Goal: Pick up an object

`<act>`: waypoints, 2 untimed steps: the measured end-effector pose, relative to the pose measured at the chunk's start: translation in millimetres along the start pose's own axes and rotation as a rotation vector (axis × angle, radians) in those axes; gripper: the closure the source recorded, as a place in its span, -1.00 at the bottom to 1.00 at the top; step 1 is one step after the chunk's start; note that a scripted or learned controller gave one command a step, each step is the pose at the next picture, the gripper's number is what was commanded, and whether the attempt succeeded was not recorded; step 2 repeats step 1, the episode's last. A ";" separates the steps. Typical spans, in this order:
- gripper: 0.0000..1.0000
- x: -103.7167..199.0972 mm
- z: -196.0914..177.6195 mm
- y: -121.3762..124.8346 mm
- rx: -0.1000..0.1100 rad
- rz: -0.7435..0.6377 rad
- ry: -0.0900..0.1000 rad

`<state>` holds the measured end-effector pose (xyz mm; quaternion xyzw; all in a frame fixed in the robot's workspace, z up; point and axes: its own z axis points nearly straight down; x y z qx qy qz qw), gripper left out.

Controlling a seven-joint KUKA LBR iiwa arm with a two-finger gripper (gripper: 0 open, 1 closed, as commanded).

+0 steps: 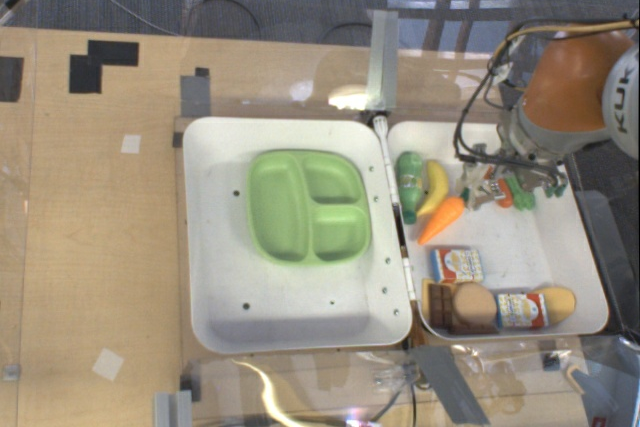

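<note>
Now: gripper low over right bin

Gripper (505, 187) hangs in the right bin (560, 255); finger state cannot be told. Just to its left lies the carrot (441, 219), then banana (435, 187). Well beyond, green tray (305, 207) in left bin (215, 245).

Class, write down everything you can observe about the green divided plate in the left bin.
The green divided plate is light green, looks like matte plastic, and has a rounded-rectangle outline. Raised ridges split it into three compartments: one long section on its left and two smaller ones on its right. It lies flat, right side up, slightly turned, near the middle of the left white bin, resting on the bin's floor. Nothing lies on it and nothing else touches it.
</note>
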<state>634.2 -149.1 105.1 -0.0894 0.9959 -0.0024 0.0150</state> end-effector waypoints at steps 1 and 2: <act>1.00 -16.8 -144.4 -12.4 0.001 -0.193 0.005; 1.00 -16.8 -144.4 -12.4 0.001 -0.193 0.005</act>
